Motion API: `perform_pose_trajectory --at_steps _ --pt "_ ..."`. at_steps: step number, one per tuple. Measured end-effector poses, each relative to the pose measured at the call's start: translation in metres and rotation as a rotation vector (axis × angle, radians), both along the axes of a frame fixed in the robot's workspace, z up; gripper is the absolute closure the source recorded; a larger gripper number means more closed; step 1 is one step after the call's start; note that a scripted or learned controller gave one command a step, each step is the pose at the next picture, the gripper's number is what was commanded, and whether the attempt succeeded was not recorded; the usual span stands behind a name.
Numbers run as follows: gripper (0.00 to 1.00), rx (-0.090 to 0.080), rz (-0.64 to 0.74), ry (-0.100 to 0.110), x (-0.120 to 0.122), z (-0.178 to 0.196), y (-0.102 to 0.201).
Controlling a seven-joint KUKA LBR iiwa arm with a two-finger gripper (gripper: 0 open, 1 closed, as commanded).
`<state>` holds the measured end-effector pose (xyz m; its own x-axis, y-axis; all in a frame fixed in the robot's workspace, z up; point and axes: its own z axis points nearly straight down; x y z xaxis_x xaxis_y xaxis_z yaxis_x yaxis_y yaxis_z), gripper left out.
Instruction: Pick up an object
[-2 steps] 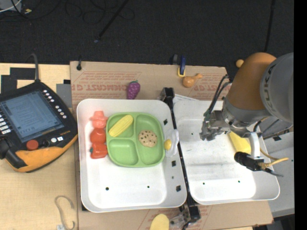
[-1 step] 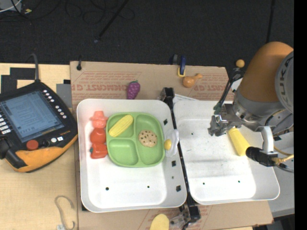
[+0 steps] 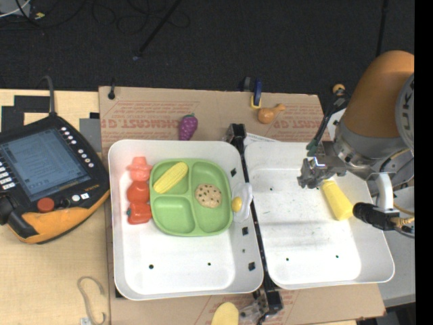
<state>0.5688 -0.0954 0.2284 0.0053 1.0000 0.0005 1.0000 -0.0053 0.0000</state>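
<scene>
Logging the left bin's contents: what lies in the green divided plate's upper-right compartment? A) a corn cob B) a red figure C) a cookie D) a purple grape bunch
C: the cookie sits in the upper-right compartment of the green plate; the corn cob lies in the upper-left one.

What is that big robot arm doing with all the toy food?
The robot arm is reaching into the right bin, and its gripper is down right next to a yellow toy lying there. It isn't holding the toy. In the left bin sits a green plate with a corn cob and a cookie in it, and a red toy lies beside the plate.
</scene>
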Motion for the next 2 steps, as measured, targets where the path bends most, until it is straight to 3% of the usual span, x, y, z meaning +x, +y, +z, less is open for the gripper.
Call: perform_pose_trajectory --at_steps 2 --pt "1.00 0.001 0.008 0.001 0.019 0.005 0.084"
